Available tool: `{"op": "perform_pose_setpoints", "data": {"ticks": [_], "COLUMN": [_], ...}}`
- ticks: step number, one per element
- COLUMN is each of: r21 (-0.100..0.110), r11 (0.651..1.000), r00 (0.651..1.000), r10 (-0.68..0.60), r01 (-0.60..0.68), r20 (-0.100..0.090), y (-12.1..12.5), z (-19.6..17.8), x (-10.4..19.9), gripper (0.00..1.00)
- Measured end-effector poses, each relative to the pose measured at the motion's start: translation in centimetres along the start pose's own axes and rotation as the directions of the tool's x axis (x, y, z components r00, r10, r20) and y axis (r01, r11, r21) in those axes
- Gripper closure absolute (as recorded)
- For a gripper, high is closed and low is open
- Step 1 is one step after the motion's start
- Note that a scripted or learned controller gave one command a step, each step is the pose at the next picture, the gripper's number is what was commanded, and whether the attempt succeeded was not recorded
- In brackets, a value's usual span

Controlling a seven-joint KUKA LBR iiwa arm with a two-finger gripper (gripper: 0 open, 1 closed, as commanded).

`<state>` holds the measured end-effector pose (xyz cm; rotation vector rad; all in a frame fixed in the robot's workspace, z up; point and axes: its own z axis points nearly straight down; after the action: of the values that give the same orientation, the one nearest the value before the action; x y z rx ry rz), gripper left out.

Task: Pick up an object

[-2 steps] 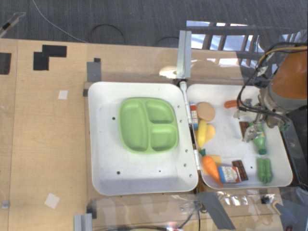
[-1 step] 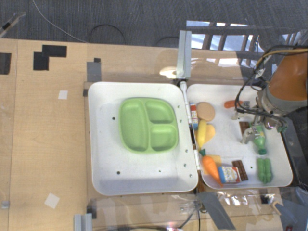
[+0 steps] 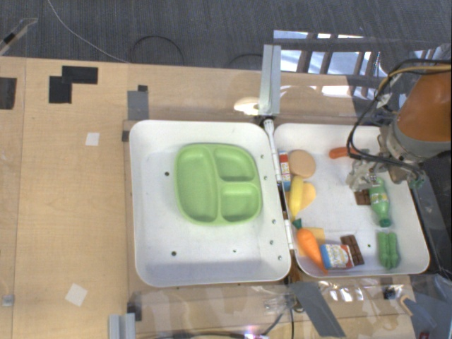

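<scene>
**Gripper low over the right bin, above a small green bottle**

The grey arm with its orange band (image 3: 427,111) reaches in from the right, and its gripper (image 3: 364,181) hangs low in the far right part of the right white bin (image 3: 417,263). Whether the tool is spread or pressed together cannot be told from this slant; nothing is seen pinched in it.

Just beside the gripper, on its near side, lies a small green plastic bottle with a pale label (image 3: 380,202), with a dark brown block (image 3: 361,198) touching its left side. The bottle looks the likeliest target. It is probably light and stiff, with a smooth rounded body that may roll or slip; a hold across its middle, square to its long axis, seems safest.

Elsewhere in that bin lie:
- a red-orange stick (image 3: 338,152) at the far side
- a tan round bun (image 3: 302,164)
- a yellow banana (image 3: 299,196)
- an orange carrot (image 3: 309,246)
- a small printed carton (image 3: 337,256)
- a green ridged piece (image 3: 388,250) near the right corner

The left white bin (image 3: 152,260) holds a green divided plate (image 3: 212,182).
</scene>
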<state>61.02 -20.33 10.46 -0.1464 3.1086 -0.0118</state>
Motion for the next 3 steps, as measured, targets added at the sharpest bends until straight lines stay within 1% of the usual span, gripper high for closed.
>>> {"op": "perform_pose_setpoints", "data": {"ticks": [1, 2, 3], "r21": [-0.001, -0.005, 0.0], "r11": [1.0, 1.0, 1.0], "r00": [1.0, 1.0, 1.0], "r10": [-0.001, -0.013, -0.02], "r01": [0.001, 0.013, 0.02], "r20": [-0.001, -0.017, -0.001], "y": [0.0, 0.0, 0.0], "z": [0.1, 1.6, 0.0], "x": [0.0, 1.1, 0.5], "gripper": [0.0, 0.0, 1.0]}}
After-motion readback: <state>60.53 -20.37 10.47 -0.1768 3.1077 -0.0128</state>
